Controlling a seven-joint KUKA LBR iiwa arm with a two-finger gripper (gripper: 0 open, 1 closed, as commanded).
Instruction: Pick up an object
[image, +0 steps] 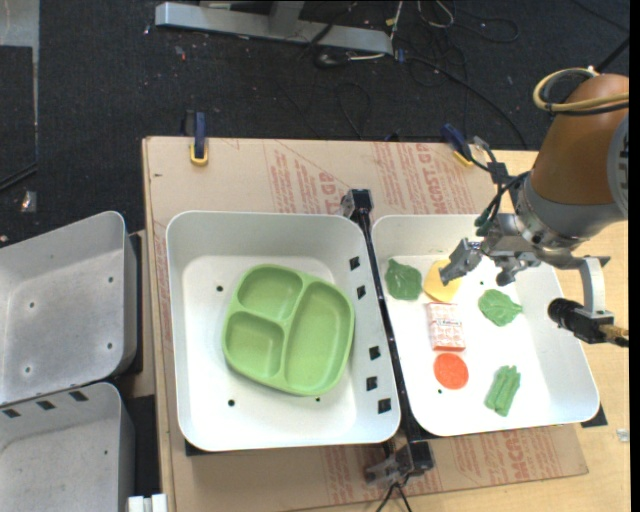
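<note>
The jaws cannot be read from this slanted overhead view; whether they are spread or pressed together cannot be told. The gripper (462, 266) is seen low over the right bin (570, 400), just above a yellow piece (441, 283) near the bin's far side. A dark green leaf-shaped toy (404, 279) lies just beside the yellow piece, and a printed packet (445, 326), a red disc (451, 371), a light green leafy toy (498, 306) and a green ridged toy (502, 389) are scattered nearby. A green divided plate (288, 328) is held in the left bin (200, 400). The approach step is judged to be in hand, with nothing shown grasped. A descent centred on the yellow piece would be called for next, kept clear of the neighbouring leaf.
</note>
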